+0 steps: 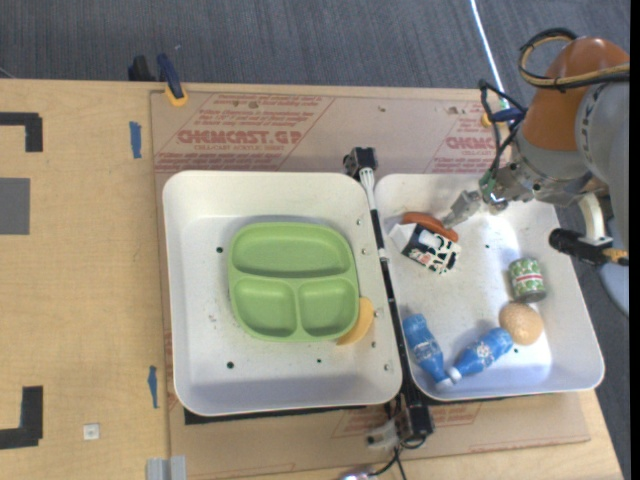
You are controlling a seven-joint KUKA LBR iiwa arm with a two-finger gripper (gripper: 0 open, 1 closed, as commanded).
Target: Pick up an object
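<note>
Hovering over back of right bin (570, 368): gripper (468, 206), fingers slightly parted, nothing between them. Arm (575, 108) comes in from upper right, orange band above wrist. Right bin contents: black/white carton w/ orange strip (431, 245) just below-left of gripper, apart from it; green-labelled can (527, 278) by right wall; tan egg-shaped obj (521, 323) just below can; two blue bottles (424, 349) (485, 352) at front, forming a V, caps meeting. Left bin (190, 268): green divided tray (293, 280) in centre, yellow banana (356, 325) touching its lower-right corner. Both bins on brown cardboard sheet (250, 133) atop bench. Blue tape marks at left.
</note>
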